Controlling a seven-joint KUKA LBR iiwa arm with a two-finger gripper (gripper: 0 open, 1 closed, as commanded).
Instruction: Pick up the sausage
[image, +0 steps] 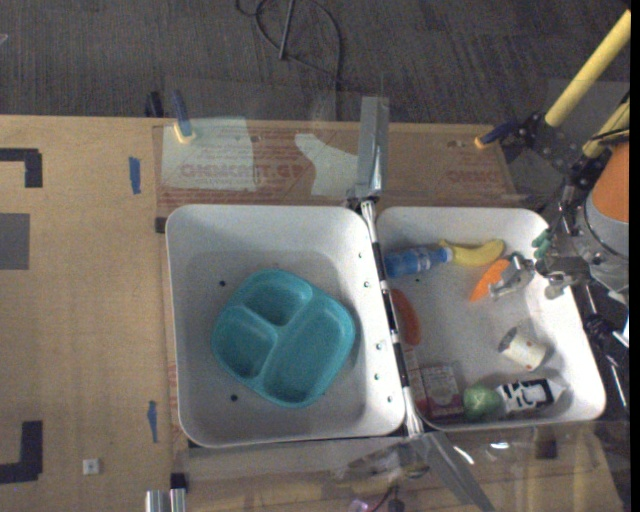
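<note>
The sausage (406, 316) is a reddish-orange, elongated piece lying along the left wall of the right bin (575, 330), just below the blue bottle (415, 262). My gripper (530, 281) hangs over the upper right part of that bin, well to the right of the sausage. Its fingers are open with nothing between them. One fingertip (506, 281) is right beside an orange carrot (485, 281).
The right bin also holds a banana (474, 251), a white cup (524, 350), a green fruit (482, 401), a black-and-white carton (527, 395) and a pink packet (436, 385). A teal divided plate (285, 337) lies in the left bin (190, 300).
</note>
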